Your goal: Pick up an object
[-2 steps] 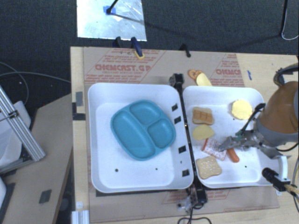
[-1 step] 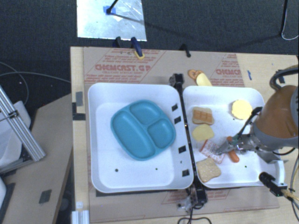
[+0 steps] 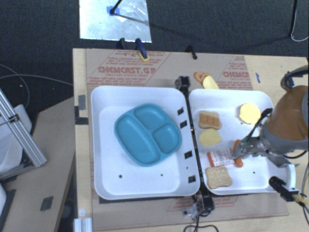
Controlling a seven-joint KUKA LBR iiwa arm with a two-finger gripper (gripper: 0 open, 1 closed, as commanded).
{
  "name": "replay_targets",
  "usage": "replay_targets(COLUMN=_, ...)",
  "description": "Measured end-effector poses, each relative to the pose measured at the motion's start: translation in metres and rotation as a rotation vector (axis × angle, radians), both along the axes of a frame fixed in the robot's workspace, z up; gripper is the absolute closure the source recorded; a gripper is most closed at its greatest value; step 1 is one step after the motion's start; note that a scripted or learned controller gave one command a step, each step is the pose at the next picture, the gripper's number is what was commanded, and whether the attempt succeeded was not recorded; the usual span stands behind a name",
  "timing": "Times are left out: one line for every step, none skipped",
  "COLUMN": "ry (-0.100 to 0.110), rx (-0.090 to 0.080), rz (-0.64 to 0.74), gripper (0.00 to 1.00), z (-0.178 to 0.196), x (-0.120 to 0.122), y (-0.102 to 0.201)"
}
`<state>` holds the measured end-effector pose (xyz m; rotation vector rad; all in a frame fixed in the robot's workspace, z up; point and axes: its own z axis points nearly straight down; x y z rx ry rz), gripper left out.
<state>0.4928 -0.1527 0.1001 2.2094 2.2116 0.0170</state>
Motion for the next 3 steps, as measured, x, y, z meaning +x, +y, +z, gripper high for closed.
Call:
replay_targets(ry=0.006, rx=0.007, rz=0.014, gripper=1.00, z=0.089, x=0.027, y=0.093)
replay_targets(ry=0.004, rx=0.007, rz=0.012, gripper=1.00, z=0.205, x=-0.005, y=0.152)
replay_targets(ry=0.022, rx=0.003, rz=0.003, gripper=1.00, z=0.140, x=0.013, y=0.162)
